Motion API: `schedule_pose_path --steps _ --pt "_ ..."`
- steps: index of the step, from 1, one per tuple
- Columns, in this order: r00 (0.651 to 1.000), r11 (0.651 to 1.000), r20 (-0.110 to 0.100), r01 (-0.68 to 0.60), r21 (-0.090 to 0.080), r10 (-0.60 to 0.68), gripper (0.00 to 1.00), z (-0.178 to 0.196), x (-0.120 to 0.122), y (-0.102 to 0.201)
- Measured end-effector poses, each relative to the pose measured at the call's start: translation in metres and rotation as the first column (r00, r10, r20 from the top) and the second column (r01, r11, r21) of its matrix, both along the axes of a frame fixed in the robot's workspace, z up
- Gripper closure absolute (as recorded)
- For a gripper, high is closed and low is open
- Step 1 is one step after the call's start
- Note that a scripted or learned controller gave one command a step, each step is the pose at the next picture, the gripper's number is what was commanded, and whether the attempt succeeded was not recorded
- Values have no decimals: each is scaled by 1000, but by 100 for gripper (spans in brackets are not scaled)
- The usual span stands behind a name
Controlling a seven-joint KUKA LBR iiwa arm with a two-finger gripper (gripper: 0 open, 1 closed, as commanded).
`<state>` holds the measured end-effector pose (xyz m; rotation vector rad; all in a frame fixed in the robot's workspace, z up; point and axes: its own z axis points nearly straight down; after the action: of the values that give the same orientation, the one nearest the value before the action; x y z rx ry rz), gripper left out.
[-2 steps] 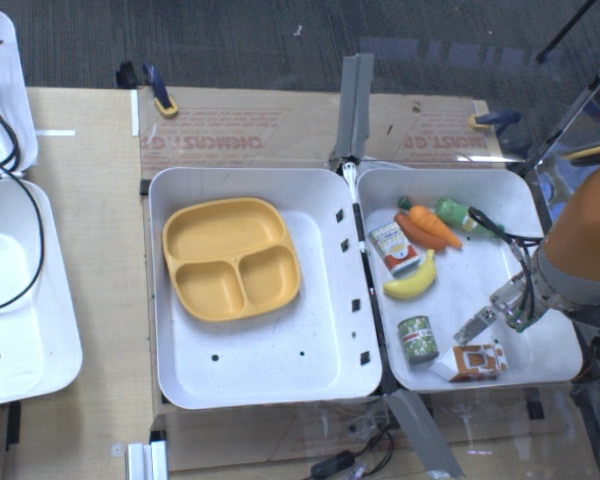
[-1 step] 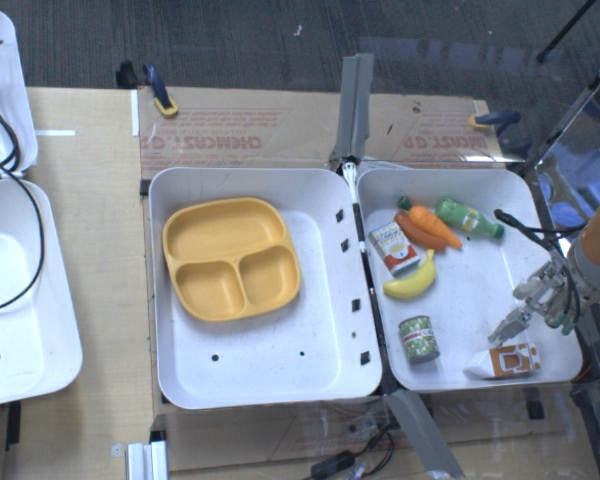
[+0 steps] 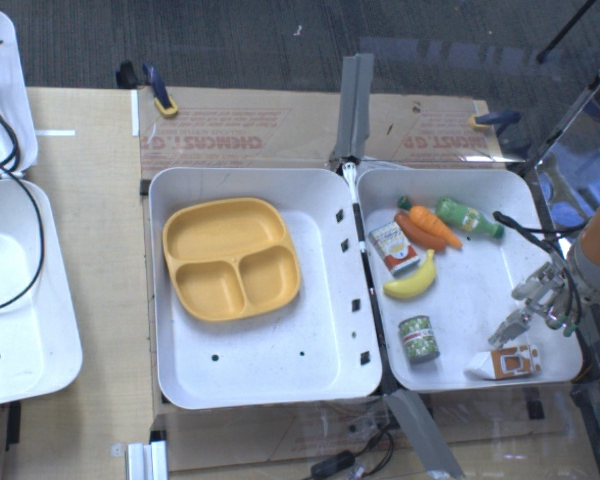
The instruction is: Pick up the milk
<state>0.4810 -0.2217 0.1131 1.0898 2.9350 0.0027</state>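
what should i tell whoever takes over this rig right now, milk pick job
Gripper: low over the right white bin, near its right wall, just above the milk; whether the jaws are open or shut cannot be told, and nothing shows between them.
Milk: the small white and orange milk carton lies on its side in the bin's front right corner.
Also in that bin: a small white and red carton, yellow banana, orange carrot, green bottle, green-labelled can.
Left white bin: holds a yellow divided plate.
Done: the approach.
Left: grasp and lift the milk.
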Motion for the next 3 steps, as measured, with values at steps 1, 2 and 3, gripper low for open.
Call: schedule_pose_path --steps 1,2,3 --pt "998 998 -8 67 2 -67 0 4 9 0" --pt "997 997 16 76 -2 -75 0 -11 6 0" --pt "968 968 10 251 1 -251 0 -15 3 -1"
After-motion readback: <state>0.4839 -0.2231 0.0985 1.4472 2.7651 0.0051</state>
